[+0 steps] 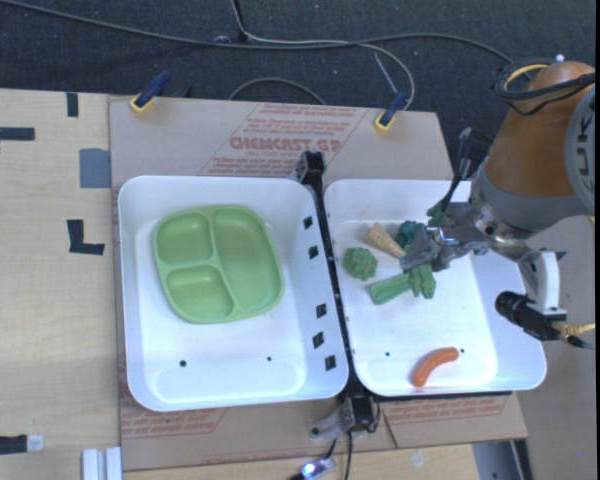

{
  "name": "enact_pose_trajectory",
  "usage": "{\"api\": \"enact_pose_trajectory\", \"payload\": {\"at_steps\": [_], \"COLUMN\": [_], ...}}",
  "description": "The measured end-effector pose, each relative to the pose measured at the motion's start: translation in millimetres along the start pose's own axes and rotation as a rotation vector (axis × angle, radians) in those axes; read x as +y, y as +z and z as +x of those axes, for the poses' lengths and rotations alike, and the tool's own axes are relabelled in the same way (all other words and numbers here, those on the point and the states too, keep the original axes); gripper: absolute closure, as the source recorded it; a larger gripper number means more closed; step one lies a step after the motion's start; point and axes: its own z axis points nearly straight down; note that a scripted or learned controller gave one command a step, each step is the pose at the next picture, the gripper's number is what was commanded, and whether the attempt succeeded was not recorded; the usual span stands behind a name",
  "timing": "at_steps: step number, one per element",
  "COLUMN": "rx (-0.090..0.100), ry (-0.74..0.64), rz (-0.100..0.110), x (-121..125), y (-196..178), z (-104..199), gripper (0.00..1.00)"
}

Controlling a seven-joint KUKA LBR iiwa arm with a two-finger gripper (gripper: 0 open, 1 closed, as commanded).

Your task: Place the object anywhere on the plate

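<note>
The hand (427,251) hangs low in the right bin (500,373), over the cluster of toy food near the bin's middle; its dark fingers sit among the green pieces, and whether they are spread or pressed together cannot be told from this slant, nor whether anything lies between them. Directly under and beside it are a dark green vegetable (414,235), a long green pod-like piece (400,287) and a tan cone-shaped piece (384,240), all close enough to touch or nearly touch. A little toward the bin's left wall lies a broccoli floret (359,262), and well apart, near the bin's front edge, an orange sausage (435,365). The green divided plate (218,263) rests in the left bin (220,388), toward its back left, beyond the black divider (327,278) that joins the two bins. The likely trouble is the crowding: with pieces this tightly packed, the fingers may close on two at once, nudge one aside, or catch only an edge, so the piece slips on the lift. Carrying across also means clearing the divider; too low a path could knock the piece loose before it reaches the plate.
</note>
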Motion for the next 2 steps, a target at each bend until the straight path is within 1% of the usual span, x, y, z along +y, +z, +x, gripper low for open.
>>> {"api": "enact_pose_trajectory", "payload": {"at_steps": [1, 2], "rx": [0.000, 0.001], "ry": [-0.001, -0.001], "rz": [0.000, -0.001], "x": [21, 42], "y": [13, 12], "z": [49, 90], "gripper": [1.00, 1.00]}}
